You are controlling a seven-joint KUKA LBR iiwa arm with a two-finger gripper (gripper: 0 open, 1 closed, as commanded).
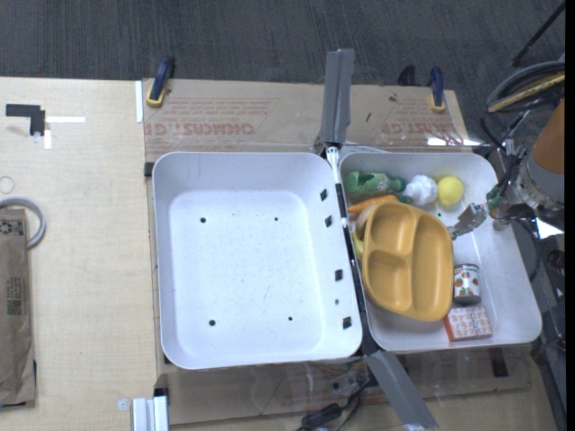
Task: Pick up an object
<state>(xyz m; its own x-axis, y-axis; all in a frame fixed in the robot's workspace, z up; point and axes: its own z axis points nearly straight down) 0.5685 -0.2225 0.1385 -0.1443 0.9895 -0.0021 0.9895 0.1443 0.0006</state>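
On my worktop (81,241) the left bin (247,259) lies with its white floor bare apart from a few dark specks. Just beside it, touching along the middle divider, sits the right bin (517,277), and that one is crowded. Along its far wall lie a green item (373,183), a crumpled white piece (420,189) and a yellow ball (450,189), with an orange carrot-like piece (370,206) just below the green one. A yellow divided tray (409,259) fills the bin's middle, tilted toward the divider. Near its right edge stand a small can (465,284) and, closer to the near wall, a small red-and-white box (468,323). My jaws (469,218) reach in from the right, low over the bin between the ball and the tray's rim; whether they are parted or closed I cannot tell.
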